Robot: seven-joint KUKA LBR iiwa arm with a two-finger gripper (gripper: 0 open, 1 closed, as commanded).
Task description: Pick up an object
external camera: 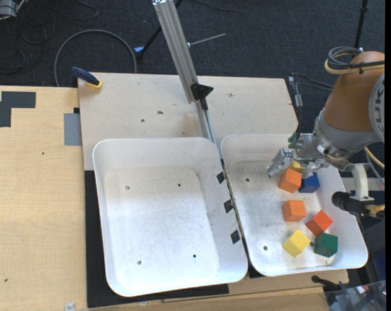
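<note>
Six small blocks sit in the right bin (pixel 260 264); gripper (pixel 290 163) w/ fingers spread hangs over the orange block (pixel 289 181), prob. light, hard, best pinched on flat sides.

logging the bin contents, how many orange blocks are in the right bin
3. One orange block sits right under the hand, beside the blue block. A second lies mid-bin. A third, redder one lies by the green block. The arm may hide more.
</note>
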